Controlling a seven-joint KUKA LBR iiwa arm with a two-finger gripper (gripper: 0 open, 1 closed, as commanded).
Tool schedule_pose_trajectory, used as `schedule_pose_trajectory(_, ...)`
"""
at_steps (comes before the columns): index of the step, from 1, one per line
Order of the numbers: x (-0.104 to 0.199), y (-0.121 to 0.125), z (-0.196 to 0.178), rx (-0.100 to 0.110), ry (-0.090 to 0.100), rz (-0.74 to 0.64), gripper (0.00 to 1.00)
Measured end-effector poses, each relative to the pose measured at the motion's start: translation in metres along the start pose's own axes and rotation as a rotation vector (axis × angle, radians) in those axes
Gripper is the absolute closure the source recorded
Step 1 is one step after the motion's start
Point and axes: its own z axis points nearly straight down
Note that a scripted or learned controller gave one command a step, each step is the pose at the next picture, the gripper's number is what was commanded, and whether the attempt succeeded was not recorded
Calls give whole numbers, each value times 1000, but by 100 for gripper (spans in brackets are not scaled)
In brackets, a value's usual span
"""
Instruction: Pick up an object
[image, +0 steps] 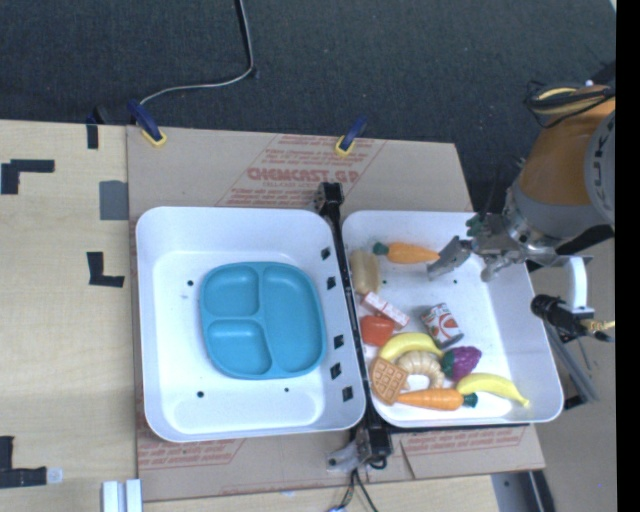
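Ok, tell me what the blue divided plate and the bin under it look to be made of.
Blue divided plate: likely moulded plastic, matte; even flat colour, soft rounded compartment ridges, no sharp glare.
Left bin: probably thin formed plastic, smooth and slightly glossy; uniform white with rounded corners and a curved lip. The view cannot settle either material for certain.
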Motion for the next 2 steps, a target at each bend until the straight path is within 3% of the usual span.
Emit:
schedule_pose_trajectory(1,13,-21,108,-3,0,0,0)
schedule_pose_trajectory(2,12,-20,97,-9,-4,0,100)
